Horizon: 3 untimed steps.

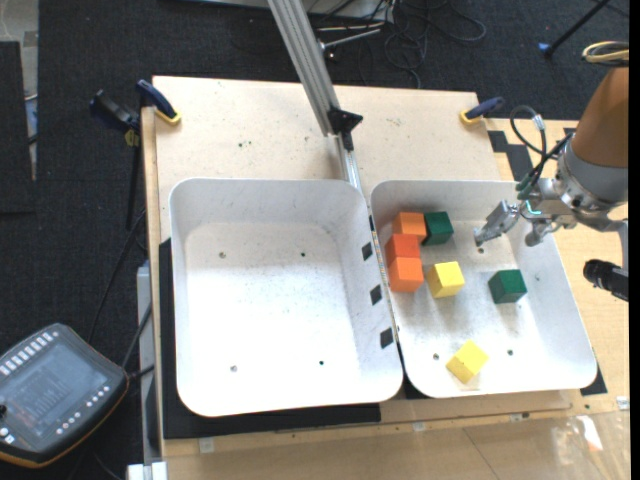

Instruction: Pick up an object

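Camera view, from my remote seat: the arm (600, 138) reaches in from the right, and its end effector (515, 221) hangs over the upper right part of the right bin (575, 343). I see the fingers (491, 227) spread apart with nothing between them, so it is released.

All the blocks lie in the right bin. Two orange blocks (405, 261) sit touching near the bin's left wall, and together they form a run whose long axis goes up and down the picture, roughly along that wall. A dark green block (437, 227) touches the upper orange one on its right. A yellow block (446, 278) lies just beside the lower orange one, turned slightly off square to the bin. A second green block (507, 286) sits apart to the right, below the end effector. Another yellow block (467, 360) lies near the bin's front edge, rotated like a diamond.

The left bin (180, 268) is white and speckled. Both bins rest on a pale wooden table (250, 118) with clamps (158, 103) at its far corners. A metal pole (305, 53) slants down to the seam between the bins. Dark carpet and cables surround the table, and a pendant (50, 393) lies at lower left.
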Tool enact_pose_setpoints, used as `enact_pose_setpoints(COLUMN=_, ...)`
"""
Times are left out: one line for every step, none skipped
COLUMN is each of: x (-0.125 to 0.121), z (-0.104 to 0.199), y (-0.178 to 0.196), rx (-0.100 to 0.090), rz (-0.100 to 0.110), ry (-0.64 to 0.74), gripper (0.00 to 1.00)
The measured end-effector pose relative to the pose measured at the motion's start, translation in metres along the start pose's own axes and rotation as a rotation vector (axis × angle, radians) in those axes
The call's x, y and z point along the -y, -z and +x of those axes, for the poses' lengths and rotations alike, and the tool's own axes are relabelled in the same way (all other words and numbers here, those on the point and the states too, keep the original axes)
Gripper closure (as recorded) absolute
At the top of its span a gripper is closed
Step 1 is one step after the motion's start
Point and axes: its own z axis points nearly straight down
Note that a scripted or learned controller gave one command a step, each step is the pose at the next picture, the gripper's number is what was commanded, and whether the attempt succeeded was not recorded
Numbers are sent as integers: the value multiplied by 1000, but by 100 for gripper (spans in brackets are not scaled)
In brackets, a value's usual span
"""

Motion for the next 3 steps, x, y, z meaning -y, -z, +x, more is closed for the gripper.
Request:
enact_pose_setpoints(x=-1, z=0, y=2, rx=1, rz=-4, ry=1, gripper=0)
enact_pose_setpoints(x=7, z=-1, y=-44, rx=0, rz=1, ry=-2, gripper=0)
enact_pose_setpoints(x=4, z=4, y=-82, rx=7, rz=-19, ry=-2, gripper=0)
